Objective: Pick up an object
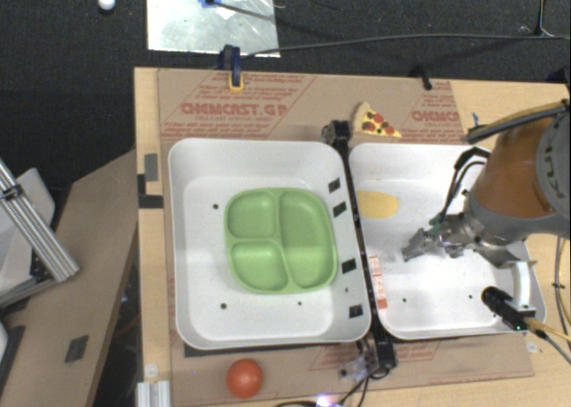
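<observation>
The arm (pixel 522 178) enters from the right edge of the frame, its orange band at centre right, and reaches over the right bin (pixel 419 311). The tool (pixel 419 243) sits low over the middle of that bin, pointing toward the left of the frame. Whether the tool is open or closed cannot be determined at this resolution, and no object is visible inside it.

A flat yellow item (pixel 378 206) lies on the floor of the right bin, in its upper left area, near the divider between the two bins. It is above and to the left of the tool and apart from it.

A toy pizza slice (pixel 376 122) rests on the table (pixel 268 97) just beyond the upper rim of the right bin.

The left bin (pixel 192 218) occupies the centre of the frame. It contains a green plate (pixel 281 240) with four compartments, lying flat near the bin's middle.

A red-orange ball (pixel 244 377) lies on the table below the lower rim of the left bin, at the bottom centre of the frame.

A small white ball (pixel 107 1) lies on the dark surface at the upper left of the frame.
</observation>
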Tool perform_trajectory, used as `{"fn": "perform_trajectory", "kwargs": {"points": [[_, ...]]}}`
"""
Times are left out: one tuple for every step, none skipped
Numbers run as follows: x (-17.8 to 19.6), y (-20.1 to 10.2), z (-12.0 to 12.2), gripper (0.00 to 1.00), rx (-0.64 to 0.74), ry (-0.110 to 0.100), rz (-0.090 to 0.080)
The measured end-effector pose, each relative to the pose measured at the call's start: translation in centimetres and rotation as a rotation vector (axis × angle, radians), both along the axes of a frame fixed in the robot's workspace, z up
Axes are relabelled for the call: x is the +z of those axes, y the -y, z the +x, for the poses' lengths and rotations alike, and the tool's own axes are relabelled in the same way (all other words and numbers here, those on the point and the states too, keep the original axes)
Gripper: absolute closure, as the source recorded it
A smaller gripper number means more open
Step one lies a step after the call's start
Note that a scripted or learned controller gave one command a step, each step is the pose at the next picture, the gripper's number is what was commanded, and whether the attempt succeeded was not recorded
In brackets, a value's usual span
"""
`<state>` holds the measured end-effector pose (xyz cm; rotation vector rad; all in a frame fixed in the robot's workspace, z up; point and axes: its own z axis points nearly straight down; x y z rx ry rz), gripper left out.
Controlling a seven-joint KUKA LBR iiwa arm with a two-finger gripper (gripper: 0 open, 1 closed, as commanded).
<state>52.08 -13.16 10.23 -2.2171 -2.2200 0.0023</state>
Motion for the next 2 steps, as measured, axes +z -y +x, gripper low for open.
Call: {"fn": "perform_trajectory", "kwargs": {"points": [[-1.9, -0.1, 0.0, 0.0, 0.0, 0.003, -0.001], [-0.7, 0.0, 0.1, 1.0, 0.0, 0.006, -0.001]]}}
